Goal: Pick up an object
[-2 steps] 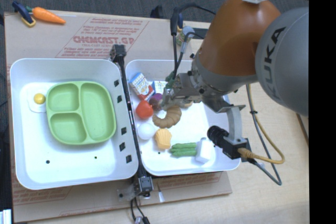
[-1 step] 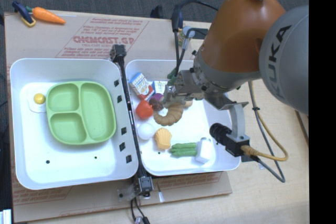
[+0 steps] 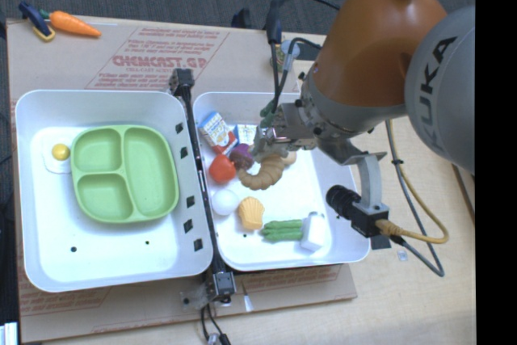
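green divided plate (image 3: 125,172) in left bin (image 3: 32,254), toy carrot (image 3: 73,23) on cardboard (image 3: 161,56)

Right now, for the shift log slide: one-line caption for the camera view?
KUKA arm's gripper poised above a croissant-like pastry among toy foods in the right bin; green divided plate in the left bin.

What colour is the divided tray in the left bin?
Light green; the tray shows clearly in the camera view.

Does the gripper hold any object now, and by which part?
It cannot be told: the gripper is low over the tan pretzel-shaped toy in the right white bin.
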Tool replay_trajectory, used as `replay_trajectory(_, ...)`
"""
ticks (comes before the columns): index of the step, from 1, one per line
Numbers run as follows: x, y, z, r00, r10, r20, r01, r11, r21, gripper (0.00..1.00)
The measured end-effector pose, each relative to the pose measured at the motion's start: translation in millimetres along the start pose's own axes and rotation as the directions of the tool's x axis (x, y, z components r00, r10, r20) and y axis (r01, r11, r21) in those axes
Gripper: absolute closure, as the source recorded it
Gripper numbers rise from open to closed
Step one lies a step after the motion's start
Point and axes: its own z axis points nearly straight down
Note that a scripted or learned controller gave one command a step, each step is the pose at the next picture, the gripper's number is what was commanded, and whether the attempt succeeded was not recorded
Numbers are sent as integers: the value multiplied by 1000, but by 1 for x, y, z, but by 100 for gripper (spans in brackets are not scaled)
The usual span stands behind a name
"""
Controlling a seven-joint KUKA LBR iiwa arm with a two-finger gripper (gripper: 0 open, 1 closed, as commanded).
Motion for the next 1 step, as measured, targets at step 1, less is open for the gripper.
replay_trajectory(1,0,1,-10,1000,-8,1,8,1000,-5,100)
